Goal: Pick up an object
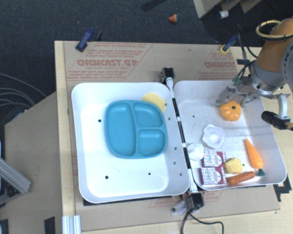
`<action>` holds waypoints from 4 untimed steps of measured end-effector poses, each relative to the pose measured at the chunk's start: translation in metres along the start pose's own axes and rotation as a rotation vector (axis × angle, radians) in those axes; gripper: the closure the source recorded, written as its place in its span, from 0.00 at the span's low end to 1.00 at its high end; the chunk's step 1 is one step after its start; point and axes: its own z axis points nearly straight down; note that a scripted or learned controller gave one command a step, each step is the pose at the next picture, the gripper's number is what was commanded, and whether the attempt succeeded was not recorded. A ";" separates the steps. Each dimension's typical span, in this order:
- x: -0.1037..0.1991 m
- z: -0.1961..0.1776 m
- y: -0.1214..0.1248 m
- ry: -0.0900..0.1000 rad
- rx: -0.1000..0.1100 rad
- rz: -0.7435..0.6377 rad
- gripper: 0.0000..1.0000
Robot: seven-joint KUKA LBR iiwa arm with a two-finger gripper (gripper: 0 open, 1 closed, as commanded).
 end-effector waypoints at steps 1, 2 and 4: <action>0.001 0.000 0.000 -0.003 -0.001 0.000 0.00; 0.002 -0.001 0.000 -0.006 -0.003 0.002 0.00; 0.001 -0.002 0.001 -0.003 -0.004 0.000 0.00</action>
